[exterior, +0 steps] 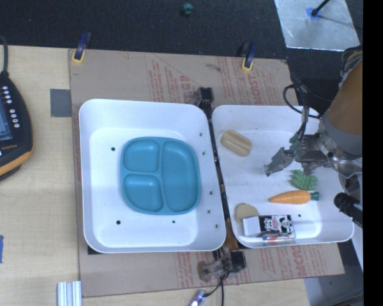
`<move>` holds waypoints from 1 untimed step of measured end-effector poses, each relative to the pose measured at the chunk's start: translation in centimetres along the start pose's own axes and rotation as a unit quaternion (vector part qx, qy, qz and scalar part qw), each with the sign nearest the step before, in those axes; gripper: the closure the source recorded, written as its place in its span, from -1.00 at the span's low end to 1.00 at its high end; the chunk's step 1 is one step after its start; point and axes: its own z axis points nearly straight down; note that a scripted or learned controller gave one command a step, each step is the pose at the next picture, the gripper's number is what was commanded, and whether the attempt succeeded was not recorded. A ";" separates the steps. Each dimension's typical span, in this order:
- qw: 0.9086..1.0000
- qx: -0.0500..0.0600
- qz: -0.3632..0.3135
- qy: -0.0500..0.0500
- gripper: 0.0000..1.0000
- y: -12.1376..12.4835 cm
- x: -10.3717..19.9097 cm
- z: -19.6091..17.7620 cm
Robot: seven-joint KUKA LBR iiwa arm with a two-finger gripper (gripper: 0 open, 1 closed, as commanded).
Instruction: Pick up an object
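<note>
Nearest the lens, a box (pixel 269 226) and carrot (pixel 291 197) lay in the right bin (pixel 255 116); the gripper (pixel 286 161) hovered above them, fingers spread and bare; the approach was underway; it next needed to descend onto the carrot.

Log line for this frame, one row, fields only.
gripper: over right bin, holding nothing | carrot: lying in bin | bread roll: in bin | blue plate: left bin

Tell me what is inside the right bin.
The right bin holds a bread roll, a carrot, a green leafy piece, a tan round piece and a small printed box. The tool hangs over it, hiding some floor.
</note>
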 end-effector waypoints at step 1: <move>1.000 0.000 0.000 -0.001 -1.00 5.2 -4.7 4.8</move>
